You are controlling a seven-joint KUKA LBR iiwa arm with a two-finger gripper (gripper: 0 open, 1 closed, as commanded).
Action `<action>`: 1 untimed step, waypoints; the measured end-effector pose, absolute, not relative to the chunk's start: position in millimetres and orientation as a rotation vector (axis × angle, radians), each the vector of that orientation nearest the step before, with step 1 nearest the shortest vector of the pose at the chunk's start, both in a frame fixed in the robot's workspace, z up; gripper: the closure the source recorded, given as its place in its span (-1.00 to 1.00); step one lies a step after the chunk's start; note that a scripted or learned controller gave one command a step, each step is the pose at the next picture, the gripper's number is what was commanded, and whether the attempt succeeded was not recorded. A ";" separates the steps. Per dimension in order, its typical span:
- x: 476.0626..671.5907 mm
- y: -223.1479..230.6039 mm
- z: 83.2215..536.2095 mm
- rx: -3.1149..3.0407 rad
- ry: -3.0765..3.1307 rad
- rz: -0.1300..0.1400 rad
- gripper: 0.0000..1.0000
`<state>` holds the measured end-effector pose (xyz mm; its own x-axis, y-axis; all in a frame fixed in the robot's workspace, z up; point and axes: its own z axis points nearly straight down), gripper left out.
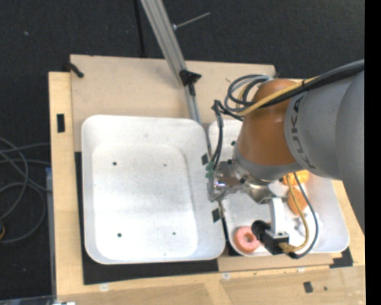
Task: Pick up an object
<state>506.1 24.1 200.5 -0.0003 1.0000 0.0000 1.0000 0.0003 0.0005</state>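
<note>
Pink ring: a small pink, doughnut-shaped thing (245, 237) lies flat at the near left corner of the right bin (335, 234), close to the wall shared with the other bin.
Ring and gripper: the ring lies just nearer than the gripper (259, 194) and slightly to its left, apart from it, not gripped.
Gripper state: hidden under the wrist, so whether it is open or closed cannot be told.
Orange thing: an orange object (297, 188), half covered by the arm, lies in the same bin to the right of the gripper.
Arm: the grey arm (324, 126) with its orange band reaches in from the right over the right bin.
Left bin: the white left bin (146, 189) lies beside it on the bench (114, 81).
</note>
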 end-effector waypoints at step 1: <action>489.6 67.4 224.7 2.217 2.225 0.004 1.00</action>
<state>489.6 67.4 224.7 -0.0037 1.0000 0.0014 1.0000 0.0037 0.0025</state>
